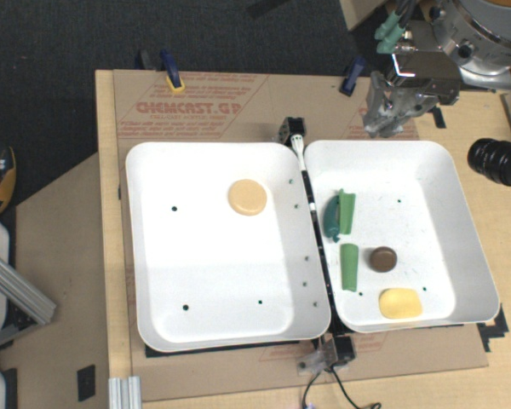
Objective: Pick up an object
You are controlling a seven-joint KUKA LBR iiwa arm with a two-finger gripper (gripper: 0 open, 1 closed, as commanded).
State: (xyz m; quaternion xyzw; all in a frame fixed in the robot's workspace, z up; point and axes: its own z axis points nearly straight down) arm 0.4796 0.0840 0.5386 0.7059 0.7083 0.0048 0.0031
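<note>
Five small objects lie in the two bins. One, a pale yellow round disc (248,198), flat and smooth, sits alone in the left bin (153,254), toward its far right part. Four are in the right bin (451,194): a teal piece (332,217) touching a green bar (347,212) near the bin's left wall, a second green bar (349,267) just nearer the camera, a dark brown round object (383,259) just beside that bar, and a yellow rounded block (400,303) close to the bin's near rim.

Both bins are shallow, white and rounded at the corners, and they meet along a dark seam held by a black clip (291,130) at the far end. They rest on a brown cardboard sheet (204,105) printed with red lettering, laid over the tabletop (60,220).

Most of the left bin's floor around the disc is bare, and so is the right bin's far right part.

Above the right bin's far rim hangs the gripper (390,116), over the cardboard rather than the bin, well apart from every object. Nothing is between its fingers; how wide they stand I cannot tell.
</note>
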